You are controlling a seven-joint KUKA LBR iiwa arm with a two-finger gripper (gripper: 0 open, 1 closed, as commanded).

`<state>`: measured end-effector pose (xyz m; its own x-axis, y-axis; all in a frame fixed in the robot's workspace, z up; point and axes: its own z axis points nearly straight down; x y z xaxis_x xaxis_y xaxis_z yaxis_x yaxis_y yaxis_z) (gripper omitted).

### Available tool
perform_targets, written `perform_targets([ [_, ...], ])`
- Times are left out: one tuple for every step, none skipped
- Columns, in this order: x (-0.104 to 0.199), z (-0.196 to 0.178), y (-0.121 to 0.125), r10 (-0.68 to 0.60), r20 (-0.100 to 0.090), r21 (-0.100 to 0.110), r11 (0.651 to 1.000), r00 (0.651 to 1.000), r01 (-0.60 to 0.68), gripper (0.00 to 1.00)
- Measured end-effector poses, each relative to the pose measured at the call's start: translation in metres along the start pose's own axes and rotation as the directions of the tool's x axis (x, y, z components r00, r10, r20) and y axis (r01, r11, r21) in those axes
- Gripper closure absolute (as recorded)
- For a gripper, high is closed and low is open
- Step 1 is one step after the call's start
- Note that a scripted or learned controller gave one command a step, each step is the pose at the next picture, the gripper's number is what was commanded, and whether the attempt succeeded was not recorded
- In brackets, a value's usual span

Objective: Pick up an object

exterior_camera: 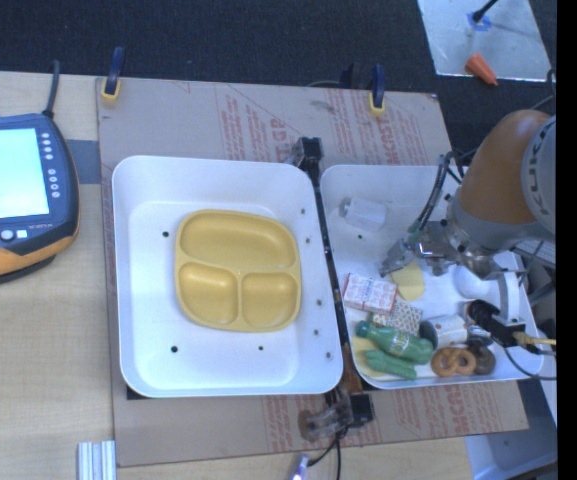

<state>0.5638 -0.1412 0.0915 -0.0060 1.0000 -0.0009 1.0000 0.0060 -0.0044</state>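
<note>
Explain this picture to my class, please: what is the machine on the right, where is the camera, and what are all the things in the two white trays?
The camera looks down at a slant on a workbench. The grey machine with the orange band is a robot arm reaching in from the right; its gripper hangs over the right bin. I cannot see anything held. That bin holds small items: a clear cup, a patterned packet, a green bottle, a pretzel. The left bin holds a yellow divided plate. On the far left lies the arm's control tablet.
</note>
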Motion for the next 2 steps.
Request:
perform_targets([
  [0.015, 0.0, -0.02, 0.001, 0.0, 0.0, 1.0, 1.0, -0.001, 0.0],
  [0.014, -0.01, -0.02, -0.003, 0.001, 0.002, 1.0, 1.0, 0.003, 1.0],
])
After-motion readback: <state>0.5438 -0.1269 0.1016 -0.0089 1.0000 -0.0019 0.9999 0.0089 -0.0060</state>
